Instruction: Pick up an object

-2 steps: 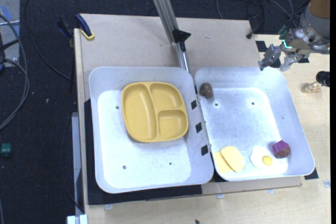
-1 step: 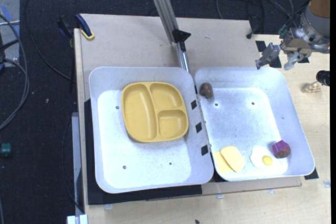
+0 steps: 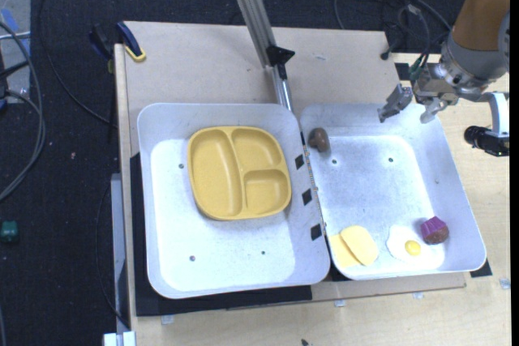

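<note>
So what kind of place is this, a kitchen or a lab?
Most likely a robotics lab: a robot arm over two white bins of toy food, loose cables on dark floor.

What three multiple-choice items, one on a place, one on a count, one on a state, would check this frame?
1. Where does the yellow divided plate lie?
A. In the left bin
B. In the right bin
C. On the bare bench

2. How many things lie in the right bin?
A. Two
B. Four
C. Six

3. How does the gripper stand?
A. Clamped on the plate
B. Above the right bin's far edge, holding nothing
C. Pressed on the fried egg

Key: 1 A, the plate sits inside the left bin's rim. 2 B, a brown piece, a yellow piece, a fried egg and a purple piece. 3 B, nothing shows between its jaws.
</note>
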### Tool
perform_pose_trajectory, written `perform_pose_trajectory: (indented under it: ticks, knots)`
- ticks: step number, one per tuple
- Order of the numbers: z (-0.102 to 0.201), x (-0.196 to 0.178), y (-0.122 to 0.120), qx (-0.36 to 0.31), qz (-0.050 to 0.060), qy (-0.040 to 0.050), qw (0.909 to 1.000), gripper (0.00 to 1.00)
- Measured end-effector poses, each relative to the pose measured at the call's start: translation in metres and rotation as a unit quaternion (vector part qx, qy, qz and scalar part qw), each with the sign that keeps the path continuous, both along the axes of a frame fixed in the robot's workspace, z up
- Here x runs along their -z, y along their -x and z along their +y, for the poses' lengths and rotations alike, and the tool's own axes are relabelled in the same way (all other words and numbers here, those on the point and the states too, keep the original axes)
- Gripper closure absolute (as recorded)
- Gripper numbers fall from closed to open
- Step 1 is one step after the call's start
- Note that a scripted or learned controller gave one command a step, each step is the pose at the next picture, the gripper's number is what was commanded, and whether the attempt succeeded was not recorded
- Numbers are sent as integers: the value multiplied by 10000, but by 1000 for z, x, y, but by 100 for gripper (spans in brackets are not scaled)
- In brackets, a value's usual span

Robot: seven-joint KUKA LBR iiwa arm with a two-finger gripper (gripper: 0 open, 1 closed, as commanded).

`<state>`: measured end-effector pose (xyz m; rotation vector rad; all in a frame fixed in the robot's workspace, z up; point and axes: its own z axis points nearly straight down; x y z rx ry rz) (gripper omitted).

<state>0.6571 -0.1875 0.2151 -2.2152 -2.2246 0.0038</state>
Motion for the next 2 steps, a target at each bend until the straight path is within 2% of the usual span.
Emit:
perform_pose_trajectory:
  ticks: [1, 2]
  knots:
    - [-7, 47, 5, 23, -8, 4, 10000, 0]
    - [2, 94, 5, 9, -5, 0, 10000, 0]
